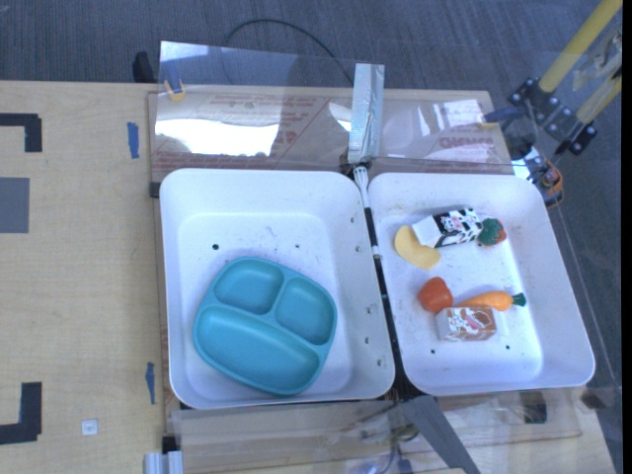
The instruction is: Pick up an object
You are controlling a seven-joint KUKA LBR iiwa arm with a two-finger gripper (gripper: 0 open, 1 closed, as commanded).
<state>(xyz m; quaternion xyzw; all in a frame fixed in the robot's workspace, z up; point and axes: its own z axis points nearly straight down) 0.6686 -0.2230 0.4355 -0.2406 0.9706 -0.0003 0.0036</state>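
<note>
The right white bin point(571, 304) holds several toy foods. A yellow banana point(416, 248) lies near its left wall, with a black-and-white cow-print carton point(449, 228) just beyond it. A red strawberry with a green top point(491, 231) touches the carton's right end. Closer to the front are an orange-red round fruit point(434, 293), a carrot with green leaves point(491, 301) and a small brown-and-white packet point(466, 324). The fruit, carrot and packet sit close together.
The left white bin point(188, 205) holds a teal divided plate point(265, 324). Clear plastic panels point(247, 107) and a metal strip point(366, 107) stand behind the bins. A yellow pole with black clamps point(568, 77) stands at the top right. The wooden bench point(69, 294) extends to the left.
</note>
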